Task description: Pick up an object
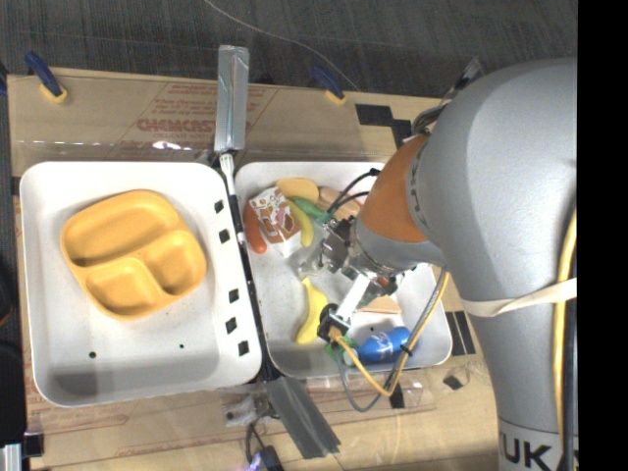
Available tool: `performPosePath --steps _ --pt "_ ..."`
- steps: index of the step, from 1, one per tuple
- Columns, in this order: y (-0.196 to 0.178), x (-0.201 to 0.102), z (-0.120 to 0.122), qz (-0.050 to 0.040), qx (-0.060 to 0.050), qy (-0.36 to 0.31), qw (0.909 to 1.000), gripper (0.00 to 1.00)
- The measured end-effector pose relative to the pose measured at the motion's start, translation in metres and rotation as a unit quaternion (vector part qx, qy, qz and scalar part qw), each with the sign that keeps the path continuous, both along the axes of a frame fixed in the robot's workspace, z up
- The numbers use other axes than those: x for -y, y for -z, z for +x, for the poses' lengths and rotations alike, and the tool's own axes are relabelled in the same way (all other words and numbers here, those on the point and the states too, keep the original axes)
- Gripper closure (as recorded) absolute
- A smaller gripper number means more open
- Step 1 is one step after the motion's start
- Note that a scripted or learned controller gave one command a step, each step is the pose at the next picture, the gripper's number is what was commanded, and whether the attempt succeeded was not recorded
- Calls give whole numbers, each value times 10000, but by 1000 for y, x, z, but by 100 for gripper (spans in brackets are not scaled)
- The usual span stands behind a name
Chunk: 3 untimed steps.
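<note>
The arm reaches from the right into the right bin (pixel 257 180), and its gripper (pixel 322 251) hangs low over the bin's middle. Just left of the gripper lie a small red and white carton (pixel 272 214), a red sausage (pixel 255 236) and a yellow-green banana-like piece (pixel 305 228). A tan bun (pixel 296 188) and a green piece (pixel 312 207) sit at the bin's far side. A yellow banana (pixel 312 314) lies below the gripper, toward the near edge. I see nothing held between the gripper's tips.
The left bin (pixel 44 361) holds a yellow divided tray (pixel 132 251). In the right bin's near corner lie a blue object (pixel 385 343) and a pale wedge (pixel 381 305). The bulky grey arm (pixel 491 194) hides the right bin's right side.
</note>
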State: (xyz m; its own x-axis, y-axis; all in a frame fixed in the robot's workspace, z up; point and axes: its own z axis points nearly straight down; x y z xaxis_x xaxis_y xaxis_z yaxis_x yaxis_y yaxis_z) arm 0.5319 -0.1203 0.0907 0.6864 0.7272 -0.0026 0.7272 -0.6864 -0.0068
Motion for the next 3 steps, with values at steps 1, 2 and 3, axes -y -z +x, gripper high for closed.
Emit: performPosePath --steps 1,2,3 --pt "0 -22 -40 0 -10 1976 9803 0" --pt "-37 21 -9 -14 7 2984 9544 0" --pt "-45 32 75 -18 6 2976 9547 0"
